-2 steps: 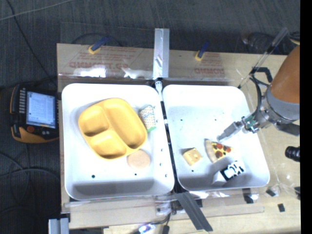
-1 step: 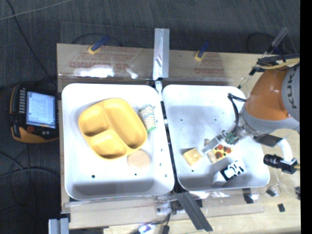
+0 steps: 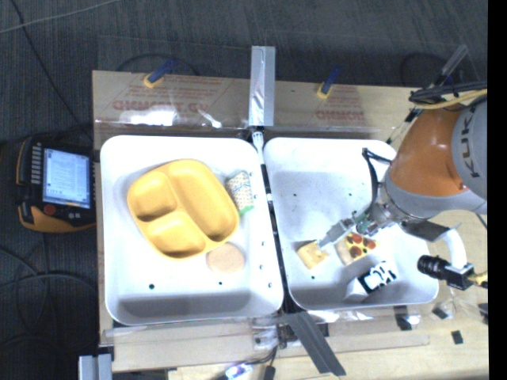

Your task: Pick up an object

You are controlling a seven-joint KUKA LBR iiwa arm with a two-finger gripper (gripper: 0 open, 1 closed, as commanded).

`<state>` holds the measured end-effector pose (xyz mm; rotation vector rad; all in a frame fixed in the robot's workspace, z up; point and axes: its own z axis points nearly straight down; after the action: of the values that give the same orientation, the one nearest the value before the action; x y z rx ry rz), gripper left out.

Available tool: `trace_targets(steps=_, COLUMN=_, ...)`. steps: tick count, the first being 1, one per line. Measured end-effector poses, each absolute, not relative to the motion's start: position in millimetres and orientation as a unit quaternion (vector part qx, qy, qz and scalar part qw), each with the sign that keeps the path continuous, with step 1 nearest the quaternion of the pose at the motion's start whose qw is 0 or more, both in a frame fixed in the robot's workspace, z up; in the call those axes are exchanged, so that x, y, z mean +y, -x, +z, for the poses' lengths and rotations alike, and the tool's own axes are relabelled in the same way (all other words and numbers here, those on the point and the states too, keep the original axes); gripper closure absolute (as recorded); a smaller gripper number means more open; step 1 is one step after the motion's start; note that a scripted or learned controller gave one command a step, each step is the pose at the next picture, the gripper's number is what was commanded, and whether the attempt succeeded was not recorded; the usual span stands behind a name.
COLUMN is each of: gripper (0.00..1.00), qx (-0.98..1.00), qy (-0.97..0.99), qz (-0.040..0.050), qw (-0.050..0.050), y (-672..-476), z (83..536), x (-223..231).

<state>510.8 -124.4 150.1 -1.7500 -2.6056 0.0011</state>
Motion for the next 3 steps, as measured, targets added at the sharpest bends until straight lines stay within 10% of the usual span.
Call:
trace_targets(steps=2, gripper=0.00, qx=-0.839, qy=0.544, qz=-0.0077, qw=-0.008, y=-494.2, z=97.0, x=-218.8)
trace_targets(steps=3, gripper=0.00, qx=-0.921, qy=0.390, qz=-0.0005, qw=0.000, y=-537.0, z=136.4, x=-148.0)
